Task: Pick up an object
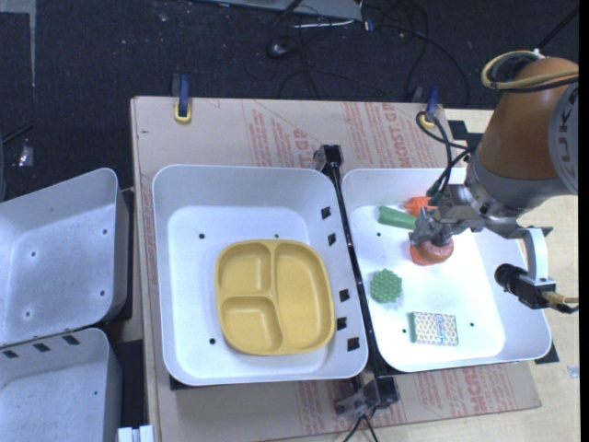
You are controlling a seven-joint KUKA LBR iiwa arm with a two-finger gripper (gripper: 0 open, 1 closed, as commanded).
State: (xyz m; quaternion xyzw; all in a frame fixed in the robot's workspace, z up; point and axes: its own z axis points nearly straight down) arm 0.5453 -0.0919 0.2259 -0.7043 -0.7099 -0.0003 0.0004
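In the right bin (479, 339) lie a green block (396, 216), a red-orange object (431, 250), a green bumpy ball (386, 286) and a small patterned packet (433, 328). My gripper (431, 235) hangs low over the red-orange object at the bin's upper middle, directly above it and hiding part of it. A bit of orange (417, 203) peeks out beside the green block. The arm's grey and orange body (529, 145) covers the bin's back right corner.
The left bin (184, 201) holds a yellow divided plate (274, 296). A black divider (345, 247) runs between the two bins. A black fitting (515, 284) sticks out at the right bin's right side. White trays (55, 247) sit off the bench to the left.
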